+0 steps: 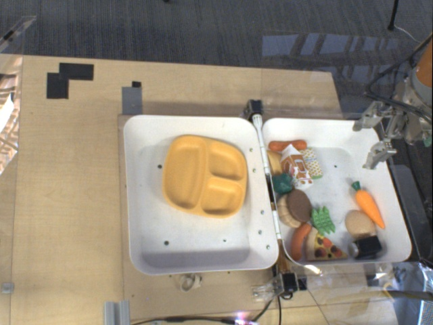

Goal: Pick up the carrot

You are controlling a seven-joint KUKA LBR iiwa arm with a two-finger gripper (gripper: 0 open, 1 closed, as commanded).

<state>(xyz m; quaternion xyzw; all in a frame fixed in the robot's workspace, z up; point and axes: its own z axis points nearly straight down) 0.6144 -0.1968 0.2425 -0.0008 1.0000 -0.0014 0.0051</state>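
Whether the fingers of the gripper [381, 143] are apart or together I cannot tell; it hangs over the right bin's [338, 131] far right corner. The carrot [369, 206] lies below it, near the bin's right wall.

Even, fairly bright overhead light fills the scene, with soft shadows pooling along the inner walls of the left bin [139, 202]. Pale window-like reflections streak the dark floor [318, 45] at upper right, and a bright glare patch sits at the far left edge. The picture is slightly soft and grainy; small items in the right bin [399, 239] lack crisp detail.
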